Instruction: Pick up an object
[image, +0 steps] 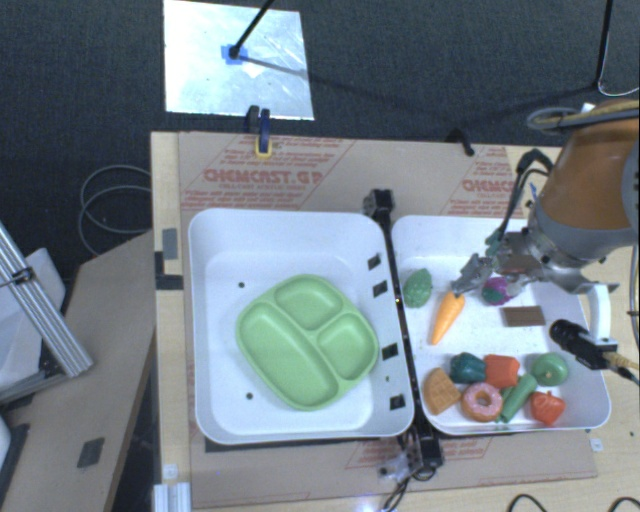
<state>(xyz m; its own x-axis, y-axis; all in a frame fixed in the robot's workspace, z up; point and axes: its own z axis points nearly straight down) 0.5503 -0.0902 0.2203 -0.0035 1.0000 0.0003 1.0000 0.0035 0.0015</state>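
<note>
My gripper (483, 272) hangs over the upper middle of the right bin (600, 415), under the grey and orange wrist. A purple toy (495, 291) lies right beneath it, partly hidden by the gripper. The orange carrot (447, 316) lies just to its lower left, its top end close to the gripper. A green leafy toy (417, 287) sits further left, by the bin's wall. I see nothing lifted off the bin's floor.
A brown bar (522, 317) lies right of the carrot. Along the front of the right bin lie a teal toy (466, 367), red pepper (502, 370), green apple (549, 369), donut (484, 402) and several more. The left bin (220, 250) holds a green divided plate (306, 341).
</note>
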